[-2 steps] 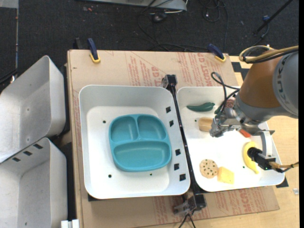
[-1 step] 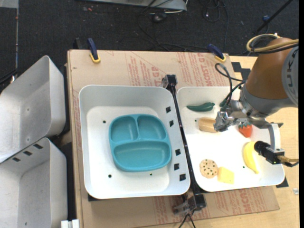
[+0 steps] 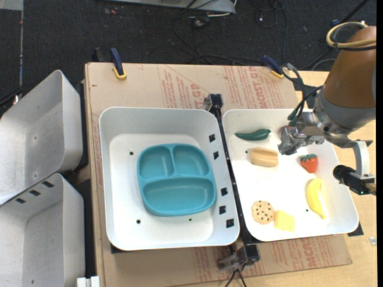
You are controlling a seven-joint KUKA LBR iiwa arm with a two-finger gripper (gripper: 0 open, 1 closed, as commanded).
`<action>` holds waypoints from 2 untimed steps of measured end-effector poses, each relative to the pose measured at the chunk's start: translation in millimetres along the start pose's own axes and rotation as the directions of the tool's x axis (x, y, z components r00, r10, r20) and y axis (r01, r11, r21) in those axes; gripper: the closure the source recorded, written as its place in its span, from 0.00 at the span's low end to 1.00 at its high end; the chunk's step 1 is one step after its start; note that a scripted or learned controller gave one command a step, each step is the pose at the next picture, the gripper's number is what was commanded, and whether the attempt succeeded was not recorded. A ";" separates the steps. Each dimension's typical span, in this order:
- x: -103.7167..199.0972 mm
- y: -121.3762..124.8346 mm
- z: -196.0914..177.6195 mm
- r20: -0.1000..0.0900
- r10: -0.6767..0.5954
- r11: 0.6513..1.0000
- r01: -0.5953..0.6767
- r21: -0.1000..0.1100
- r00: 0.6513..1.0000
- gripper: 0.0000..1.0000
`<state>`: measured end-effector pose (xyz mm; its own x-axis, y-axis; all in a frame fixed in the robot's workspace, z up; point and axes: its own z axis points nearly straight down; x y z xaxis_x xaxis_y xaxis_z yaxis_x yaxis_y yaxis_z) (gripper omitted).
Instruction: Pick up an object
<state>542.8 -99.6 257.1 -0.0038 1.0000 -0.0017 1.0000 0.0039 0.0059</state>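
- The arm (image 3: pixel 350 82) reaches in from the right over the right bin (image 3: pixel 344 223).
- Its tool (image 3: pixel 289 143) hangs over the upper part of that bin, between the bread roll and the strawberry; whether it is open or closed cannot be told.
- Nothing shows between its tips.
- Bread roll (image 3: pixel 264 157): just left of the tool, lying flat on the bin floor.
- Green pepper (image 3: pixel 253 134): above the roll, near the bin's top edge.
- Strawberry (image 3: pixel 309 162): right of the tool, apart from it.
- Banana (image 3: pixel 316 198): below the strawberry, near the right wall.
- Cookie (image 3: pixel 261 211) and cheese wedge (image 3: pixel 284 220): side by side, just touching, at the bin's lower edge.
- Left bin (image 3: pixel 114 220): holds a blue divided plate (image 3: pixel 176 179), lying flat.
- Both bins sit on a brown surface (image 3: pixel 167 79).
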 end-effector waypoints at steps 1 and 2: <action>54.8 10.7 11.7 -0.003 -0.004 1.000 0.004 0.007 1.000 1.00; 98.1 29.7 23.2 -0.001 -0.002 1.000 0.002 0.004 1.000 1.00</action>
<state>572.3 -1.4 233.9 -0.0059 1.0000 -0.0005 1.0000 0.0059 0.0019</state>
